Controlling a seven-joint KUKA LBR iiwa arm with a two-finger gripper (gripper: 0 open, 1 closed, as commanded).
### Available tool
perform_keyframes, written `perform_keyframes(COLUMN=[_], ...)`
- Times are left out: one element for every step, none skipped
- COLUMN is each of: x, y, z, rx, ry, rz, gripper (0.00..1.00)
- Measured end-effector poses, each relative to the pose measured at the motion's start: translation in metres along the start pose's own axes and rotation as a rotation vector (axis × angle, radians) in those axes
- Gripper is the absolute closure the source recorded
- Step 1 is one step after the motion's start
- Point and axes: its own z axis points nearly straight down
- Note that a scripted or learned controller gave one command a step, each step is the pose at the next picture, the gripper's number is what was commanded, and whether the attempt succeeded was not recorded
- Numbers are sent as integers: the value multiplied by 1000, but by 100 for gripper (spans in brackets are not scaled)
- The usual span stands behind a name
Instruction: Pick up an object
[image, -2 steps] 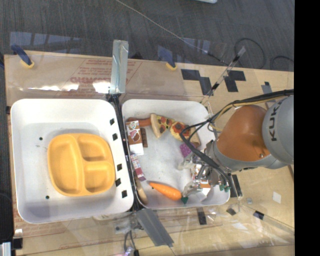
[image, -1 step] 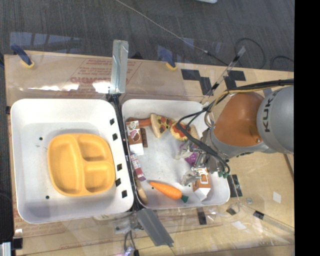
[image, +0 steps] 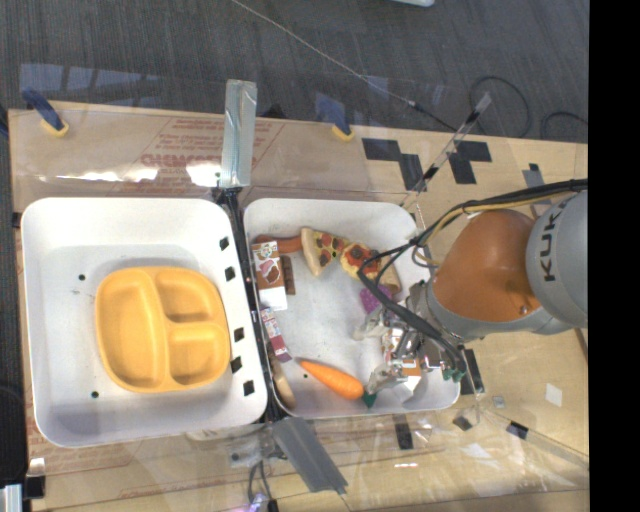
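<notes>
My gripper (image: 398, 352) hangs low in the right bin (image: 330, 215), near its front right corner. Just left of it an orange carrot (image: 333, 379) lies along the front wall, its green tip close to the gripper. A pizza slice toy (image: 322, 248) and a yellow and red toy (image: 357, 258) lie at the back of the bin. A purple piece (image: 368, 298) shows beside the wrist. Cables and the wrist hide the fingertips.
The left bin (image: 50, 235) holds a yellow divided plate (image: 160, 326). Brown snack packets (image: 268, 266) lie along the right bin's left wall, with a small pink one (image: 276, 345) lower down. The arm's orange band (image: 483, 268) overhangs the bin's right wall.
</notes>
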Motion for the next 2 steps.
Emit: perform_keyframes(x=[-3,-35], y=[2,-1], z=[-11,-145], rx=[1,2], ry=[-4,2], rz=[-9,345], gripper=[100,100])
